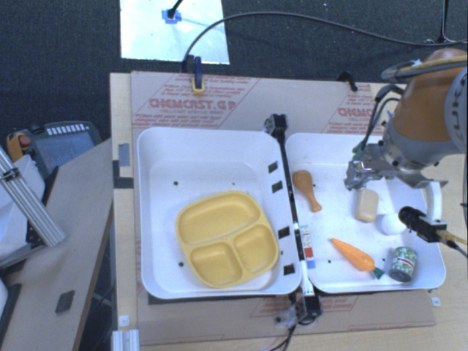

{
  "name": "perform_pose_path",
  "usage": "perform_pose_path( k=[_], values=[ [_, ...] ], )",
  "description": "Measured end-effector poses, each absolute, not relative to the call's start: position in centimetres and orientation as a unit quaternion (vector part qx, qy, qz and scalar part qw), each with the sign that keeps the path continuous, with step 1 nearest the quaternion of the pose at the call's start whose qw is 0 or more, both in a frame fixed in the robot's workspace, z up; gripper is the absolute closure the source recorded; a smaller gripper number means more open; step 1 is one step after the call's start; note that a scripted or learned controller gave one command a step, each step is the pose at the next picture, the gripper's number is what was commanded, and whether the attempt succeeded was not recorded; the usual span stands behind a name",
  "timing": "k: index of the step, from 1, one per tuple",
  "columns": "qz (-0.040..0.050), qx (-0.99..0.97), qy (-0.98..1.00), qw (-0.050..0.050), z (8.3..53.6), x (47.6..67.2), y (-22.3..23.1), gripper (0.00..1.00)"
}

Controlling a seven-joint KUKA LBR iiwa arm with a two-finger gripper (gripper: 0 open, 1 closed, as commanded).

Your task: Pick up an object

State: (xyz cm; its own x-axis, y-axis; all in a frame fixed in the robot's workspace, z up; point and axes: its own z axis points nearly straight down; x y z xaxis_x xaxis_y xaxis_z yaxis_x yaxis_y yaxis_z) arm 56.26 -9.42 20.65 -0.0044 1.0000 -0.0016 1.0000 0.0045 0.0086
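- Worked over a bench faced with a red-printed protective sheet (219, 102), with dark carpet beyond at 12 o'clock.
- Judged the likeliest target to be the cream block (366, 205), a smooth, rounded, soap-like bar at the 3 o'clock side of the right bin (333, 205).
- Hung the gripper (358, 175) just at the block's 11 o'clock; held nothing visibly, and could not tell how far it was parted.
- Read as the approach step: called next for a small shift toward 5 o'clock, a straight descent, then a close across the bar's narrow width.
- Lay close by: a matte white ball (391, 223) at 4 o'clock, a glossy brown drumstick (306, 189) at 9 o'clock, a tapered orange carrot (353, 255) and a small labelled can (402, 263) toward 6 o'clock.
- Sat further off in the left bin (190, 165): a yellow three-compartment plastic tray (227, 236).
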Motion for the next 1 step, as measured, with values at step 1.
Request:
perform_pose_path(
  k=[1],
  values=[
    [0.0013, 0.705, 0.709, 0.002, 23.15, 56.40, -9.44, 1.00]
  ],
)
